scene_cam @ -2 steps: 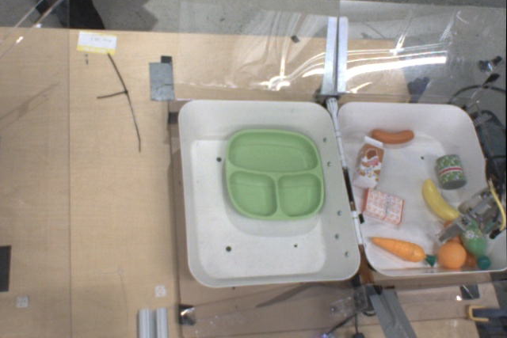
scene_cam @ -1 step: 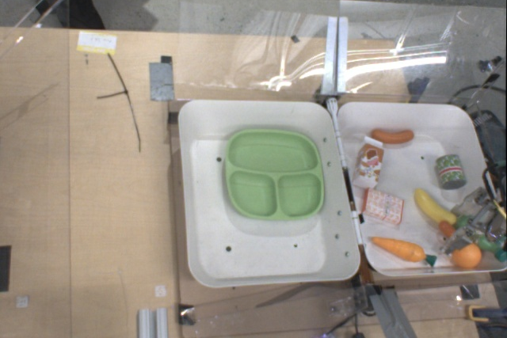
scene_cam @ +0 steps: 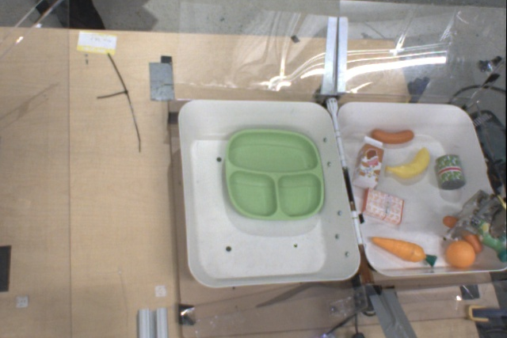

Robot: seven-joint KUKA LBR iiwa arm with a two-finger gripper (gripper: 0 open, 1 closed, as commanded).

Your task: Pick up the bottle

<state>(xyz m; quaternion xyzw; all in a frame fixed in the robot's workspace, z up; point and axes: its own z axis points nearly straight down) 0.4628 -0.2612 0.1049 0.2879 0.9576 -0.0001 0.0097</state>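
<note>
Tapered glossy carrot (scene_cam: 398,249), round orange (scene_cam: 460,254)

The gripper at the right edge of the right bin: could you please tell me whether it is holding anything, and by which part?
It cannot be told. The gripper is low in the shallow white right bin, beside the round orange fruit, and the view there is too cluttered to show any hold.

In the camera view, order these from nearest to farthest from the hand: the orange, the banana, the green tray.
Measured from the hand, at the right bin's right edge:
1. Orange, just below it, right bin's lower right corner.
2. Banana, to its upper left, same bin.
3. Green tray, in the left bin.
</note>
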